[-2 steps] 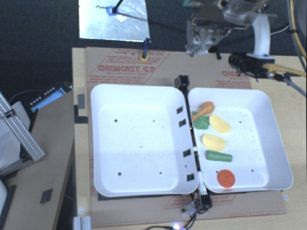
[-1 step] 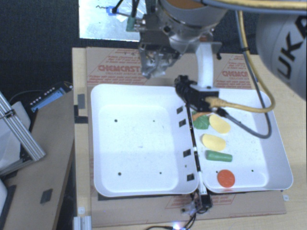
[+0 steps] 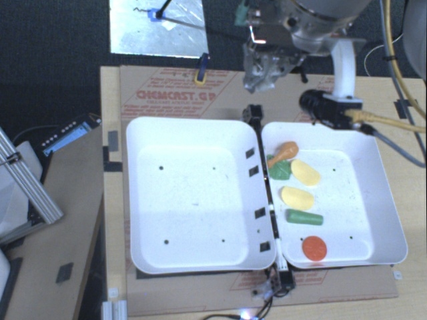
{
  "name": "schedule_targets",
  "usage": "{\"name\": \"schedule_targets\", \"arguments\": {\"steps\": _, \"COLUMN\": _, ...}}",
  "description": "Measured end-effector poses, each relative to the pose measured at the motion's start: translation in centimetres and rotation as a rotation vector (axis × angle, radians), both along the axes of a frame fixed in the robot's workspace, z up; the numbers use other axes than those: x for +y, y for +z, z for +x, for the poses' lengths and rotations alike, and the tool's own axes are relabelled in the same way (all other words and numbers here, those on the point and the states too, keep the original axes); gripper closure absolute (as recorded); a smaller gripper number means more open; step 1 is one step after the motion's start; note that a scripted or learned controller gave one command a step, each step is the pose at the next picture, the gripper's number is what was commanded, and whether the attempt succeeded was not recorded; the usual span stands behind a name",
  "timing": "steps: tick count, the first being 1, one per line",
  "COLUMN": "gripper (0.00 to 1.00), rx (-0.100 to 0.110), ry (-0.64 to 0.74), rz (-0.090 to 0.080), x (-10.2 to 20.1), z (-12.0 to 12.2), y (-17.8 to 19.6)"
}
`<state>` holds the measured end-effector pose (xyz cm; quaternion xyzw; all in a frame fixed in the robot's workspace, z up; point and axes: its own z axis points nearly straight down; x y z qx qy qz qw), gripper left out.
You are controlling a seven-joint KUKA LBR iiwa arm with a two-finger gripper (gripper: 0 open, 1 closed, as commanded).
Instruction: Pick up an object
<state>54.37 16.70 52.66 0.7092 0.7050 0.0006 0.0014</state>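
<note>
While the gripper (image 3: 265, 72) hangs high at the far edge of the bench, over the brown board (image 3: 173, 93) and beyond both bins, its tip is blurred and I cannot tell how it stands. It carries nothing that can be seen.

Two white bins sit side by side, meeting at a black seam (image 3: 265, 192) with small clips along it. Within the left bin (image 3: 143, 179) the white floor is bare apart from a few dark dots, giving wide open room from wall to wall. Six small things lie in the right bin (image 3: 373, 199), all crowded toward its left wall, close to the seam. Its right half is open floor.

Farthest back lies an orange piece (image 3: 285, 152), tilted, its lower end touching or nearly touching a dark green piece (image 3: 280, 171). Just beside that, to the right, is a yellow oval (image 3: 306, 173). Below it sits a second yellow piece (image 3: 297, 197), then a green bar (image 3: 305, 217) lying flat, and nearest the front wall a red disc (image 3: 315, 248), apart from the bar.

All six lie nearer the camera than the gripper and slightly to its right; the orange piece is closest to it, the red disc farthest. Between the gripper and the things stands the back wall of the right bin.
</note>
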Motion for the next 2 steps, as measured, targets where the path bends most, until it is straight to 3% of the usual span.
{"name": "schedule_targets", "arguments": {"steps": 1, "gripper": 1.0, "rx": -0.002, "ry": -0.001, "rz": -0.001, "x": -7.8, "z": 4.7, "y": 0.9}}
{"name": "schedule_targets", "arguments": {"steps": 2, "gripper": 1.0, "rx": 0.003, "ry": 0.02, "rz": 0.005, "x": 1.2, "z": -0.7, "y": 0.9}}
